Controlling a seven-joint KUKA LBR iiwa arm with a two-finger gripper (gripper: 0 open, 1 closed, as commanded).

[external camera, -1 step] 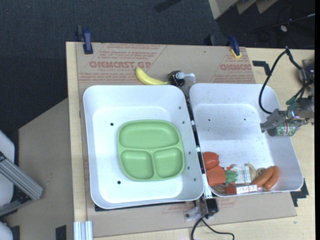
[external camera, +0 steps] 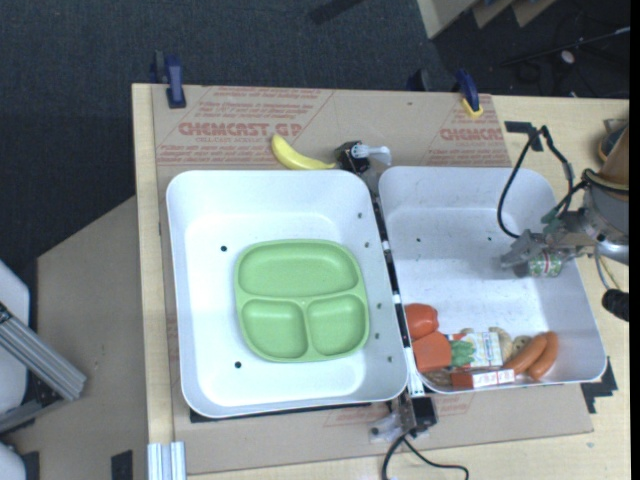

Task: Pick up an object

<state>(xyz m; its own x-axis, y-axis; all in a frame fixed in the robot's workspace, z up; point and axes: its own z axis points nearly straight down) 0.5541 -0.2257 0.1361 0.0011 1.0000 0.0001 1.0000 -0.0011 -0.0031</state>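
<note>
My gripper (external camera: 524, 259) hangs low over the right bin (external camera: 450, 218), near its right wall and about halfway along it. The arm reaches in from the right edge, trailing a black cable. Several toy foods lie heaped along the bin's near edge: a red pepper (external camera: 421, 319), an orange block (external camera: 431, 352), a labelled packet with green on it (external camera: 480, 352) and an orange-red sausage (external camera: 536, 356). The heap lies apart from the gripper, towards the near side and left of it.
The left bin (external camera: 200, 268) holds a green three-part plate (external camera: 300, 299). A yellow banana (external camera: 298, 157) and a small black-and-white item (external camera: 362, 155) lie on the cardboard behind the bins. Blue and yellow clamps hold the board's far edge.
</note>
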